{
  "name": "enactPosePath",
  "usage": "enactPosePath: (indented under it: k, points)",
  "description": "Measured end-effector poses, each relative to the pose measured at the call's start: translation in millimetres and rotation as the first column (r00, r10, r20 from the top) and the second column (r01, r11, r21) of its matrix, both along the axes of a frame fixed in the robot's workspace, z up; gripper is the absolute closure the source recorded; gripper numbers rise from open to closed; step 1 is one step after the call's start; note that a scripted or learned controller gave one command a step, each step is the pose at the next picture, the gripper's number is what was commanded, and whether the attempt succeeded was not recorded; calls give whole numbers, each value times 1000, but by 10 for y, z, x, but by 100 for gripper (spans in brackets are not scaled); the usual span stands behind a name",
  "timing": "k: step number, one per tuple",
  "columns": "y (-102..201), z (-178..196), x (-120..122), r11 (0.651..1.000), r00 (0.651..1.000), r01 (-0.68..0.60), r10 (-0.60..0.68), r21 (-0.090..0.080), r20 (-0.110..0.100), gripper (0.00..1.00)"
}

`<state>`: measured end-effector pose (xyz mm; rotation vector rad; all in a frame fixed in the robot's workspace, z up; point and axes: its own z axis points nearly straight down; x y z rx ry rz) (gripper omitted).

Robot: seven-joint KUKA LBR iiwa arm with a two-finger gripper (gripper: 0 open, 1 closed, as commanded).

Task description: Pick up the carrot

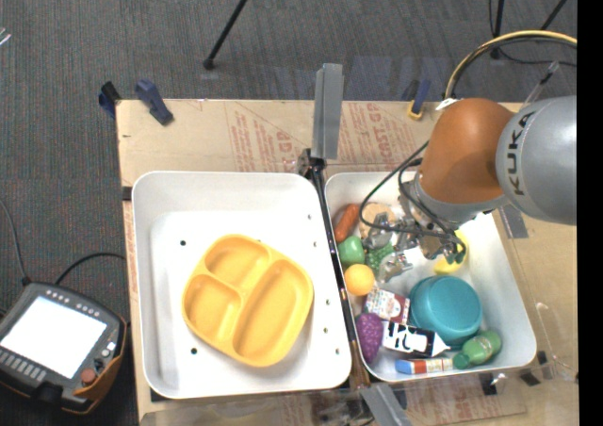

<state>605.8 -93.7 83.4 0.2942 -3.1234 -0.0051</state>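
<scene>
1. Grey arm with orange band (466,160) reaches over the right shallow white bin (516,292).
2. Left shallow white bin (160,226) holds a yellow three-compartment plastic plate (247,298).
3. Teal round plastic bowl (445,309) lies in the right bin.
4. Two-finger gripper (400,240) hangs low among the clutter; finger opening cannot be told.
5. Slim orange carrot (347,221) lies near the right bin's far-left corner, left of the gripper.
6. Orange ball (359,279) sits below a green toy (351,250).

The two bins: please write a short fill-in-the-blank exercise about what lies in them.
1. The yellow divided plate lies in the ___ bin.
2. The carrot lies in the right bin, near its ___ wall.
3. The bowl is ___ in colour.
4. The gripper is over the ___ bin.

Missing words: left; left; teal; right
</scene>
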Motion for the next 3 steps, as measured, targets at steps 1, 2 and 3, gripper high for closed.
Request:
enactPosePath:
  k: [1,2,3]
  points:
    - [-631,1511,120,998,998,62,-62,-4,16,100]
    - [-617,1443,98,998,998,61,-61,-1,3,0]
    - [-598,125,341,982,982,188,-188,0,-10,0]
